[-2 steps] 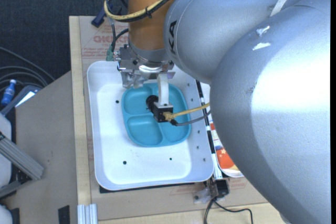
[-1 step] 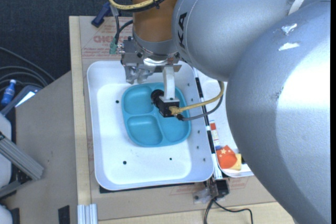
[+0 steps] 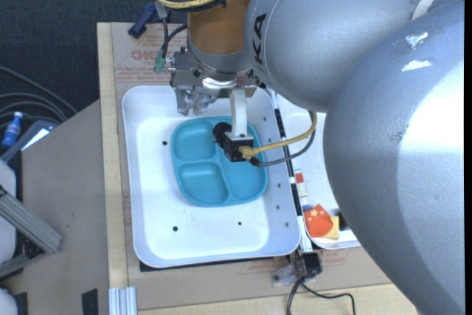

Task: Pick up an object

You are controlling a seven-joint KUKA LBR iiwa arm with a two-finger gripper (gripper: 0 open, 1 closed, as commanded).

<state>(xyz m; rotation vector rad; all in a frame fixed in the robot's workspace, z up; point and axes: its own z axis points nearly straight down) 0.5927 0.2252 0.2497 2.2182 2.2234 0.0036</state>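
A blue divided tray (image 3: 200, 179) with three compartments lies in the middle of the left white bin (image 3: 151, 229). My gripper (image 3: 193, 103) hangs under the orange wrist band, over the bin's far side, just beyond the tray's far left corner. I see nothing between its fingers. A red and yellow object (image 3: 319, 222) shows in the near corner of the right bin, mostly hidden under the arm.
The big grey arm covers nearly all of the right bin (image 3: 293, 116). White floor shows around the tray on its left and near sides. Beyond the bench's left edge lie dark cables (image 3: 29, 96) and grey equipment.
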